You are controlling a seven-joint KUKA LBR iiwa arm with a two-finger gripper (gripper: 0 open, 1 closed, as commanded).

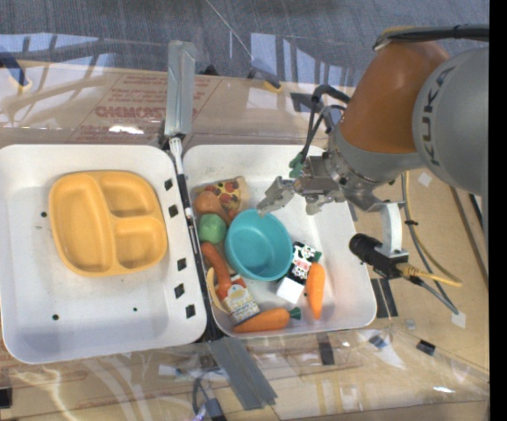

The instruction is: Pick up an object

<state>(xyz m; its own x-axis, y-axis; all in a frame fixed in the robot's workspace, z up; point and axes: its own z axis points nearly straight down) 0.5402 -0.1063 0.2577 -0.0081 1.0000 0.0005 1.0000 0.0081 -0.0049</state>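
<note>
In the right bin [346, 310], the tool [275, 196] hangs just above the teal bowl's [258, 246] upper rim, empty, fingers apart. The bowl lies down-left of it, amid the toy food, so the next move is a short drop.

A yellow divided tray [107, 220] lay in the left white bin [17, 323]. A grey bar [179, 90] stood behind the bins over brown cardboard [87, 103]. Grey carpet [104, 3] lay beyond the bench.
</note>
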